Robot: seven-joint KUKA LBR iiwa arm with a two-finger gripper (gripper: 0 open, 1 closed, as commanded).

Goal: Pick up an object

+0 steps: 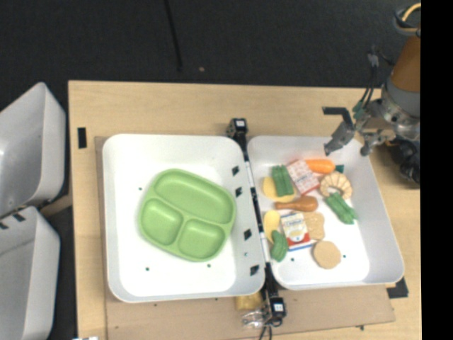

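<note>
Two-finger gripper [350,141] hung spread, gripping nothing, over far rim of right shallow white bin [382,253] (toy food clustered inside); left shallow white bin [120,261] held green sectioned plastic plate [187,214].

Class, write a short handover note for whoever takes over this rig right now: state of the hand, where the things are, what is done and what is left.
Hand: open, holding nothing, poised above the far right corner of the right bin.
Things: toy food lies clustered in the right bin, including a carrot nearest the hand, a shrimp, a green pickle, a sausage and a round cookie. The left bin holds a green divided plate.
Done: nothing picked up yet.
Left: lower onto one item, likely the carrot, close on it and lift.
</note>
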